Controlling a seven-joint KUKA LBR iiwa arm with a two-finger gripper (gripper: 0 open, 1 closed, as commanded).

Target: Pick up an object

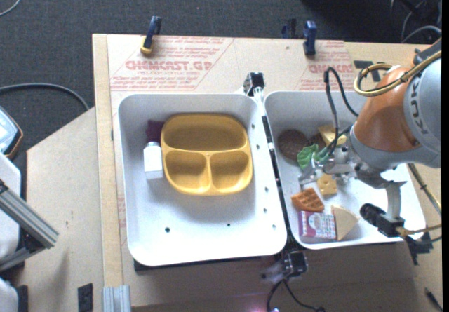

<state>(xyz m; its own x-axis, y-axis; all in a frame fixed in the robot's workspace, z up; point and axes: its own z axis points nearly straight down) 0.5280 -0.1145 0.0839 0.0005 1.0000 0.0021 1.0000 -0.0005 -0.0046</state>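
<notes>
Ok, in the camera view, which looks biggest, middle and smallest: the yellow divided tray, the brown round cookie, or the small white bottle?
1. Yellow divided plastic tray, by far.
2. Brown round cookie.
3. Small white bottle, though it and the cookie look close.

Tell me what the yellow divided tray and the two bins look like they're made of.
The yellow tray: likely molded plastic, matte, with smooth rounded compartments. The left bin and right bin: probably thin formed plastic, white with a slight sheen and rounded rims.

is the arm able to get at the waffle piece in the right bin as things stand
Probably yes. The waffle piece lies uncovered in the right bin, just below-left of the gripper, with only the small yellow cube close beside it.
</notes>
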